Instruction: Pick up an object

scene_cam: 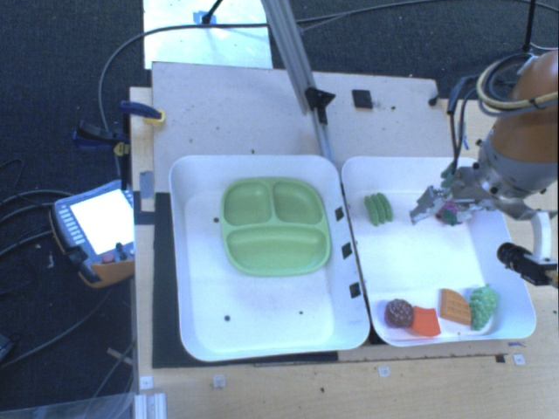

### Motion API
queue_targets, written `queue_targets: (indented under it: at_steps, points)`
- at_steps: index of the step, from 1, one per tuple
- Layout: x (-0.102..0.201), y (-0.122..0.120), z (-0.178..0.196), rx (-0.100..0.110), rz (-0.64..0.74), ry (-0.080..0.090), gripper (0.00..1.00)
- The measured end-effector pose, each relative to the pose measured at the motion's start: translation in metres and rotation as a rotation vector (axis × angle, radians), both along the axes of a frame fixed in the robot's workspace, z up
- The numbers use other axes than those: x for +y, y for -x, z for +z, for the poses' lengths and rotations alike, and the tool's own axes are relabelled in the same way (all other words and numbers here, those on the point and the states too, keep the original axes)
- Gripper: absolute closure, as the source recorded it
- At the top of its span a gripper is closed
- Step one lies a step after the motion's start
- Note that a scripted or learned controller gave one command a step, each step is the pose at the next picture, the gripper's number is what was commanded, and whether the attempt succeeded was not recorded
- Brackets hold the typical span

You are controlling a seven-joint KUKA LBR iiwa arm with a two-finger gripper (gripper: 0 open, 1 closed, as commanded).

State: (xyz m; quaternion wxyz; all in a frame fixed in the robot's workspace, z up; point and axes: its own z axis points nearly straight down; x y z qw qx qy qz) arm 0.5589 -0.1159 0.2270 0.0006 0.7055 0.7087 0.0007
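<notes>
My gripper [434, 206] hangs over the upper right part of the right bin [419, 260], reaching in from the right. A small purple and green thing [450, 213] shows right at the gripper; I cannot tell whether it is held or lies in the bin beneath. A green pea pod [378, 209] lies to the gripper's left. Along the bin's front edge sit a dark red round piece [399, 312], an orange-red piece [425, 322], an orange ridged slice [454, 306] and a green broccoli [483, 305].
The left bin [201, 321] holds a green divided plate [275, 227]. A grey pole [293, 42] slants across the back of the bench. A pendant with a lit screen [94, 230] lies on the floor at the left, among cables.
</notes>
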Motion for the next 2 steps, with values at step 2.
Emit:
queue_targets:
  at_steps: [2]
  points:
    - [-0.009, 0.016, -0.103, 0.004, -0.003, 0.000, 0.00]
